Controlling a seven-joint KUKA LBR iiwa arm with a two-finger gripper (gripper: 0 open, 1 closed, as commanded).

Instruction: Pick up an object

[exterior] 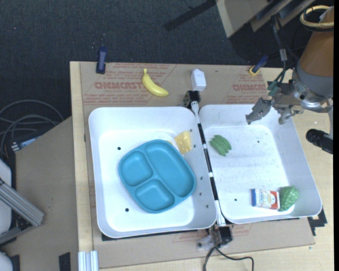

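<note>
Hovering over the right white bin [310,174] with nothing between its spread fingers, the grey two-finger gripper [269,112] has the whole pick ahead, the small green leafy toy [220,144] lying nearest below.

Dark blue-grey carpet floor [47,32] fills the top and left, far left of the gripper [270,112]. Surface [85,174] is pale wood, covered at the back by printed cardboard sheet [122,84], left of the gripper. Black cables [26,119] coil on the floor well left of it. Aluminium rail [21,204] angled at bottom left corner. Beige box edge [249,13] above the gripper, top of view. Even light, soft shadows.
</note>
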